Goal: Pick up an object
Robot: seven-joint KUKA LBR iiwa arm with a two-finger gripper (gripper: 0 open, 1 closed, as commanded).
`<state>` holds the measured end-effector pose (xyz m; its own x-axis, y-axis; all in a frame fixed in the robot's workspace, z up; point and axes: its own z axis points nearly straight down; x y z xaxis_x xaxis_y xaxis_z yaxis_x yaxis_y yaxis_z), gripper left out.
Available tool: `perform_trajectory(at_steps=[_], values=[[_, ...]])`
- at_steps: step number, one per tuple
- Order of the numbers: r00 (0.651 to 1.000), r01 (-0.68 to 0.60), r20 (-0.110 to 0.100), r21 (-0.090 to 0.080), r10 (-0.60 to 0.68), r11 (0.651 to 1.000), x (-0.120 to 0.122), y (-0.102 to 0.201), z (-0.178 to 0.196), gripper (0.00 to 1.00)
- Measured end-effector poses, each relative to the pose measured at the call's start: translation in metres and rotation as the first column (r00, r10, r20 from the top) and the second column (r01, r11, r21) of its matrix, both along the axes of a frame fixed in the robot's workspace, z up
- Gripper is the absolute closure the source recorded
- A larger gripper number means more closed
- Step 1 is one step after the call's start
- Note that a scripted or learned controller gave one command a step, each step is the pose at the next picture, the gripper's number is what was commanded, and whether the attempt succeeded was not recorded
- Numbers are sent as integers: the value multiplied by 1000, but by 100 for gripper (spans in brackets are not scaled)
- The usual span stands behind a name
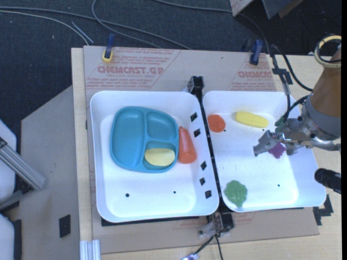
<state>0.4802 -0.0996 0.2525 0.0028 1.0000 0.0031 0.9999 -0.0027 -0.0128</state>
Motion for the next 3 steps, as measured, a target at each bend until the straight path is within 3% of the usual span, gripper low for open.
perform_trajectory(at_steps=[1, 3], values=[[1000, -3, 11, -2, 3, 1000, 2, 0, 5, 0], [1000, -3, 7, 0, 3, 1000, 6, 5, -82, 0]])
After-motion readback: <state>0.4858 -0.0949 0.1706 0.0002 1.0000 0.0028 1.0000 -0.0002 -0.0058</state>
